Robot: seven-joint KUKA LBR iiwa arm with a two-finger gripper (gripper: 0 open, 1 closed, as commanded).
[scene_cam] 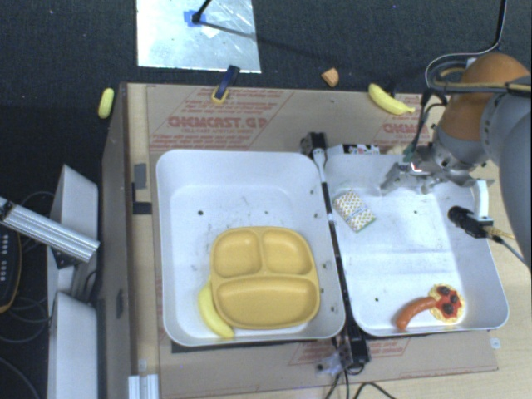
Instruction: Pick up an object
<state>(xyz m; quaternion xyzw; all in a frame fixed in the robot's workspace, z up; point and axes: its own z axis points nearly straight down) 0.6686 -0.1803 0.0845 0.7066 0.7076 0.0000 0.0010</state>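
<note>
A robotics lab: cardboard-topped bench (249,110), loose cables (17,302), toy food.

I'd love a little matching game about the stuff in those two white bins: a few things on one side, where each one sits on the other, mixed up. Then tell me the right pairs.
Things:
1. yellow tray
2. banana
3. patterned packet
4. hot dog

Places:
A. right bin, near corner, beside the pizza slice
B. left bin, middle towards the near wall
C. right bin, far left part, close to the divider
D. left bin, against the tray's near left corner

Pairs: 1-B, 2-D, 3-C, 4-A
</note>
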